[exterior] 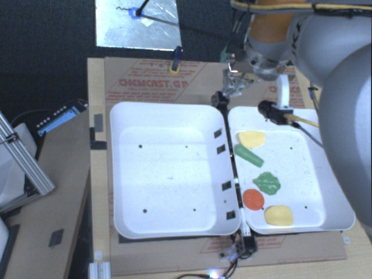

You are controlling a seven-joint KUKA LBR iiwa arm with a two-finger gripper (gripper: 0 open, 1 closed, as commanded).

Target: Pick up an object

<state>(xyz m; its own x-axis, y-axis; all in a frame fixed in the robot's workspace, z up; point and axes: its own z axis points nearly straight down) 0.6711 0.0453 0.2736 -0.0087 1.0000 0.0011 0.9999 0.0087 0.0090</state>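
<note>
Gripper (232, 87) hangs above the bins' far rims; jaw state unclear. Descent could hit the right bin (314, 156) rim, missing the yellow piece (251, 139).

Two shallow white bins sit side by side on the bench: the left bin (168, 173) and the right bin (302, 173). Five small objects lie in the right one: two yellow pieces, a pale one (251, 139) near the far wall and a deeper yellow one (279, 215) near the front; two green items, a stick-shaped piece (248, 155) and a leafy piece (267, 182); and one orange-red round piece (253, 199) (it lies just beside the divider). One grey arm (343, 68) reaches in from the right
</note>
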